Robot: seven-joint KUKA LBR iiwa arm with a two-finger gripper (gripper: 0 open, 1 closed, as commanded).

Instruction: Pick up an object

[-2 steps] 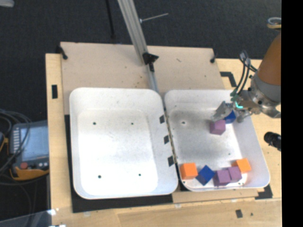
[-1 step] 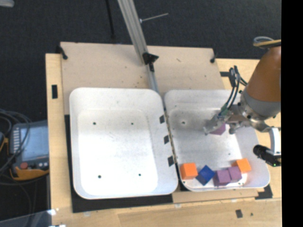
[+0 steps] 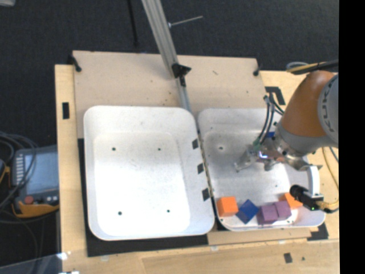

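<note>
Hand [image 3: 246, 162], grip state indiscernible, over the right bin [image 3: 228, 131]. Orange block [image 3: 227, 205] nearest: likely light, rigid; grasp across its flat opposite faces.

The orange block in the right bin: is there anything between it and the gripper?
Nothing visible stands between them. The orange block lies at the near edge of the right bin, with the blue block touching its right side. The gripper hangs above bare bin floor, up and to the right of the orange block.
</note>
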